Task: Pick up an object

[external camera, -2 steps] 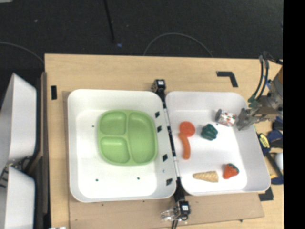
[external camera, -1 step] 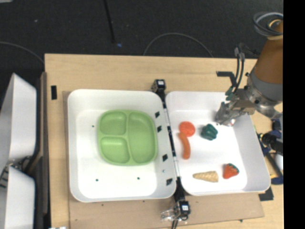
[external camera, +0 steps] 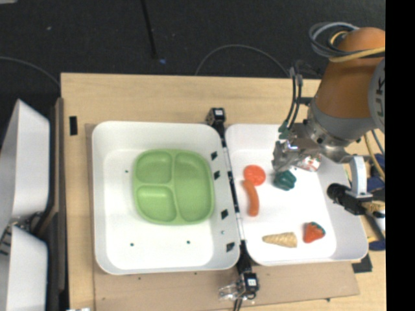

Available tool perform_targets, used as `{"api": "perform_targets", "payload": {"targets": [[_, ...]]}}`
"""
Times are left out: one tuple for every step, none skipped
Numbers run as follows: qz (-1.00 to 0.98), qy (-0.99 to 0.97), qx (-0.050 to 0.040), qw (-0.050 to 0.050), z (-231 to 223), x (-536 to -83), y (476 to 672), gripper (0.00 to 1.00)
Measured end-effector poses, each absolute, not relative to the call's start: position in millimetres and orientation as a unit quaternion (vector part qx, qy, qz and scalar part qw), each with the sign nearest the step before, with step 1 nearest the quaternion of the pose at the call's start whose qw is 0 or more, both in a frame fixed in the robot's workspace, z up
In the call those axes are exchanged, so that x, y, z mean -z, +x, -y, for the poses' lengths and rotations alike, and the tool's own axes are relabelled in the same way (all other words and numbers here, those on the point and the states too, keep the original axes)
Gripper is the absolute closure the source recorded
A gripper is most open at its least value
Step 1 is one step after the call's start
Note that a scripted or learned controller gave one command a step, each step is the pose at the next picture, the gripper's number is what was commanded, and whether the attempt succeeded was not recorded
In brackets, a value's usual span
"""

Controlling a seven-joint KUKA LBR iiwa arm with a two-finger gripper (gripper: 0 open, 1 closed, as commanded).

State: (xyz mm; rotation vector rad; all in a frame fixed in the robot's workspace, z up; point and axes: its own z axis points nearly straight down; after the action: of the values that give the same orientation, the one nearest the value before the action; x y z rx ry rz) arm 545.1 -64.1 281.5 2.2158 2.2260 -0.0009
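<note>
My gripper (external camera: 285, 162) hangs over the upper middle of the right bin (external camera: 343, 245), just above a dark green toy (external camera: 284, 180). That toy lies right below the fingertips, and I cannot tell whether they touch it. An orange-red round piece (external camera: 254, 173) sits to the left of it, with an orange carrot-like stick (external camera: 252, 197) beneath. Near the bin's front lie a tan cone (external camera: 281, 240) and a red strawberry (external camera: 314, 232).
The left bin (external camera: 110, 238) holds a light green divided plate (external camera: 174, 185). Black clips run along the seam between the bins (external camera: 228, 193). Cables and a black and white fixture (external camera: 353, 193) crowd the right bin's right edge.
</note>
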Motion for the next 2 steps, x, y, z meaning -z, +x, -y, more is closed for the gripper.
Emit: {"api": "perform_targets", "payload": {"targets": [[-0.709, 0.705, -0.0003, 0.001, 21.7, -277.6, 564.2, 1.00], [-0.709, 0.705, 0.0004, 0.000, -22.0, -259.0, 573.1, 1.00]]}}
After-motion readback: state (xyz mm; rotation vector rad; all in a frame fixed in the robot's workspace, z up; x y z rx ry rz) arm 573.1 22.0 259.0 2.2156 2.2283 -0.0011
